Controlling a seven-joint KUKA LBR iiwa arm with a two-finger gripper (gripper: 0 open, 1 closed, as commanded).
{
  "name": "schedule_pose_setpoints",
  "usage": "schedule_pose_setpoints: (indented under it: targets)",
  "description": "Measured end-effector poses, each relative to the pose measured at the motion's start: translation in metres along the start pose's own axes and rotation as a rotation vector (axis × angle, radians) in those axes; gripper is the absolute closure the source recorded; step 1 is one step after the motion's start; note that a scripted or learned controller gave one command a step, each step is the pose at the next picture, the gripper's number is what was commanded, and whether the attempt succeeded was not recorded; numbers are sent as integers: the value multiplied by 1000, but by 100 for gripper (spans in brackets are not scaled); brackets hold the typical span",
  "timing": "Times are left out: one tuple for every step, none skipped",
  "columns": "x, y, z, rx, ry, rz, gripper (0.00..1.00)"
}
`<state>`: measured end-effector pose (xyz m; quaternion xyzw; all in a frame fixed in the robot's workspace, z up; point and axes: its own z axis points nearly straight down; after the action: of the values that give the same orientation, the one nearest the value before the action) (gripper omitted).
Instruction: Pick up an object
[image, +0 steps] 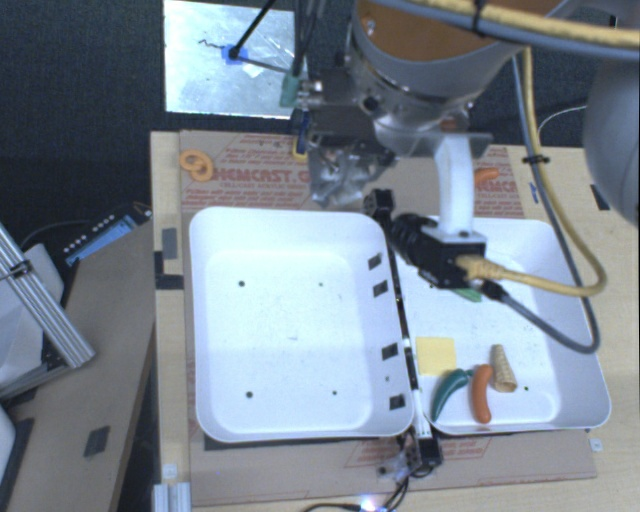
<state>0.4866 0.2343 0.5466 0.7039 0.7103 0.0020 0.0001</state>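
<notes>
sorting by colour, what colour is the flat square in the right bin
Pale yellow. The flat square in the right bin shows best in the camera view.

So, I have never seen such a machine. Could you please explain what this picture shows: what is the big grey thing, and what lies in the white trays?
The single photo comes from a camera fixed above a bench, looking down at a slant. The large grey machine with an orange band is a robot arm reaching in from the right. Its metal gripper hangs near the back edge of the left shallow white bin. The right shallow white bin holds a flat yellow square, a curved green pepper-shaped piece, an orange sausage-shaped piece and a tan cone-shaped piece. Whether the gripper holds anything, I cannot tell.
</notes>
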Motion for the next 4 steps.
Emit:
schedule_pose_setpoints:
  targets:
    - [-45, 2, 12, 3, -3, 12, 100]
    - [-158, 15, 11, 0, -4, 19, 100]
    - [-127, 37, 12, 0, -2, 4, 100]
    - [-69, -3, 11, 2, -1, -2, 100]
